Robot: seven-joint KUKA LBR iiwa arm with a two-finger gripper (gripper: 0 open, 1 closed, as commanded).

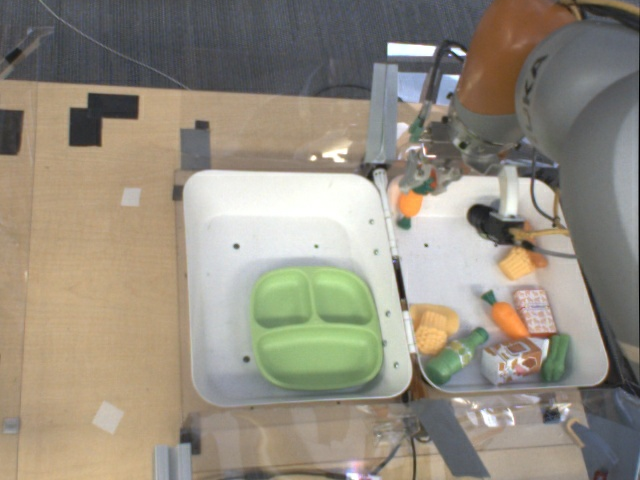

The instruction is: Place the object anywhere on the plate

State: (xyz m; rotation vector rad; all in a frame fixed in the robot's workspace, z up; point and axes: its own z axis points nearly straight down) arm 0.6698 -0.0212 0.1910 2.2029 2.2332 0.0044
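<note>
While you watch the far edge:
Gripper (418,180): jaws clamped on small orange toy (409,204), above right bin's (455,253) far-left corner.
Plate (316,326): green, sectioned, left bin (225,228).

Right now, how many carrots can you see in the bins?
2. One carrot lies in the right bin near the small carton. Another small carrot hangs at the gripper by the divider. Others may be hidden behind the arm.

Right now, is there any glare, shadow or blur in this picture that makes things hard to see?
In the camera view: bright glare streaks on the clear sheet behind the left bin and along the bench's front edge; soft shadow under the green plate; the arm looms large and soft at the right, hiding part of the right bin; the gripper is small and cluttered, with an orange toy just below it.
</note>
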